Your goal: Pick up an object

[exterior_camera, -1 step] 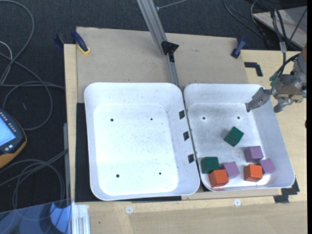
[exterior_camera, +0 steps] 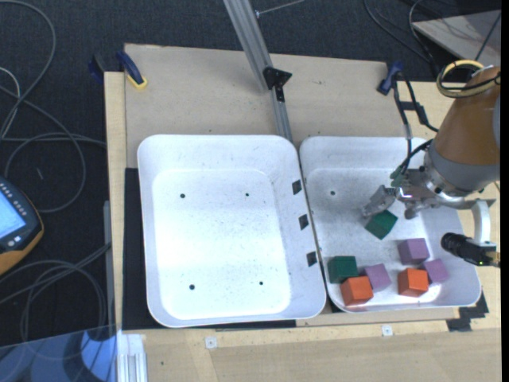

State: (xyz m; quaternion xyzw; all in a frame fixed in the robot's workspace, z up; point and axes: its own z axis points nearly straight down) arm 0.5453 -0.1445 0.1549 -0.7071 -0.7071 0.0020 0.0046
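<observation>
My gripper (exterior_camera: 394, 204) hovers over the middle of the right bin (exterior_camera: 334, 165), its two grey fingers spread open. A green block (exterior_camera: 382, 224) lies tilted on the bin floor just below and in front of the left finger (exterior_camera: 374, 206); I do not see it held between the fingers. Along the bin's near side lie a darker green block (exterior_camera: 343, 267), two orange blocks (exterior_camera: 357, 290) (exterior_camera: 413, 281), and three purple blocks (exterior_camera: 377, 275) (exterior_camera: 413, 250) (exterior_camera: 436, 270).
The left bin (exterior_camera: 215, 229) stands beside the right one, with small black clips on the shared wall (exterior_camera: 302, 221). A slanted metal bar (exterior_camera: 254, 46) crosses the bench at the back. Cables and a handheld pendant (exterior_camera: 12, 225) lie on the floor at the left.
</observation>
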